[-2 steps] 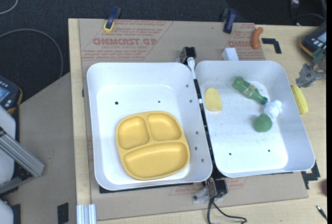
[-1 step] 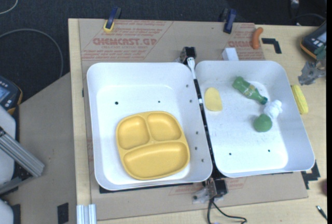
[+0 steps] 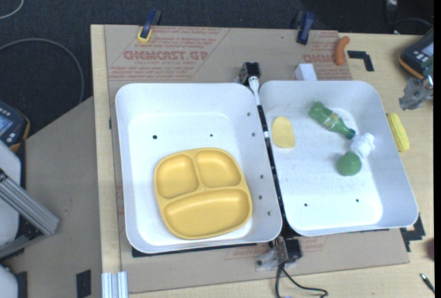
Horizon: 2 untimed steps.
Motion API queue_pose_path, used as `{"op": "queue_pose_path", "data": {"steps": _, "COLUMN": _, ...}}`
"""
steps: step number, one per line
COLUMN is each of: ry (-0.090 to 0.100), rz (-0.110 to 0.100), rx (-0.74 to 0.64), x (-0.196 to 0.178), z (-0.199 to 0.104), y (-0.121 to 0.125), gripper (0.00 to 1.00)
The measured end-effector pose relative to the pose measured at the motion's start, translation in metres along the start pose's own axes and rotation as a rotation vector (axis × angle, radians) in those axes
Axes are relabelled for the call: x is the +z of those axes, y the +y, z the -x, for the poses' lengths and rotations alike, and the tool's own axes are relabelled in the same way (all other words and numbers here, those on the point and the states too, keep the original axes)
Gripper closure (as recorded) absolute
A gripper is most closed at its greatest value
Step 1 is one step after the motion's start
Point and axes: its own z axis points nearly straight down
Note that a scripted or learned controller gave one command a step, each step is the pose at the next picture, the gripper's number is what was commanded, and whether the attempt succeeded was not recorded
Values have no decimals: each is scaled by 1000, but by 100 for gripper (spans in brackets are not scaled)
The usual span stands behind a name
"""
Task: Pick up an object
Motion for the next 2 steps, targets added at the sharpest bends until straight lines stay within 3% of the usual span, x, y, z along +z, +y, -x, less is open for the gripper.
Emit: {"op": "queue_pose_path", "data": {"steps": 2, "ry": -5, "rz": 7, "rx": -2, "x": -21, "z": 1, "y": 2, "gripper": 100}}
